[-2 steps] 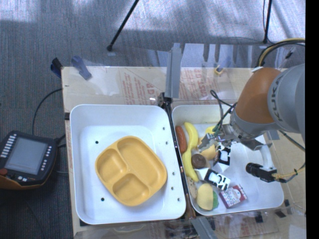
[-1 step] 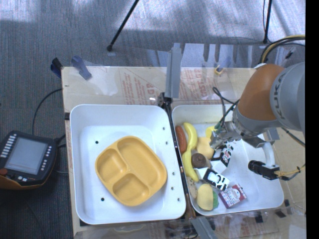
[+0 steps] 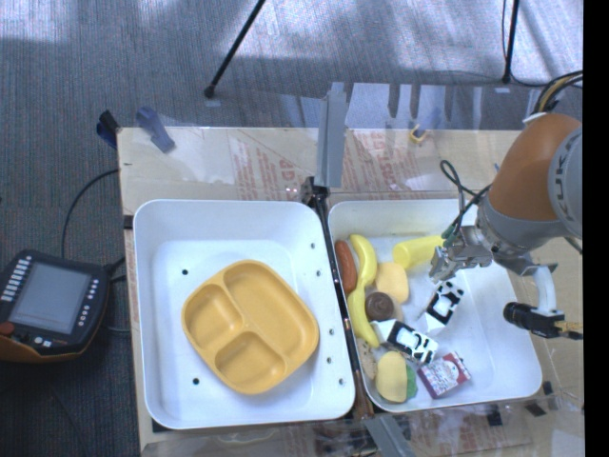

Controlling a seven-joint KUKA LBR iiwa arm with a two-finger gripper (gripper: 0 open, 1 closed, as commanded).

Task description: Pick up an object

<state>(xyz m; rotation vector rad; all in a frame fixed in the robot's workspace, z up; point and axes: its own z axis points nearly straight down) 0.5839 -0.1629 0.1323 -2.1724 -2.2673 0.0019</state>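
Poised low over the right bin [image 3: 519, 369], the end effector [image 3: 451, 262] sits just above a small black-and-white patterned block [image 3: 443, 303]; whether it is released or clenched I cannot tell from this slanted view. That block lies tilted on the bin floor, near a yellow bottle-like piece [image 3: 417, 250] and apart from a second black-and-white piece [image 3: 411, 341]. It looks like a light, rigid toy (probably plastic, so somewhat slippery), and a grip across its narrow sides should suit it better than one along its length. Nearby toy food crowds the bin's left side: a banana [image 3: 364, 255], a sausage [image 3: 346, 266] and a red packet [image 3: 442, 373]. The left bin [image 3: 171, 227] holds a yellow divided plate [image 3: 249, 325].
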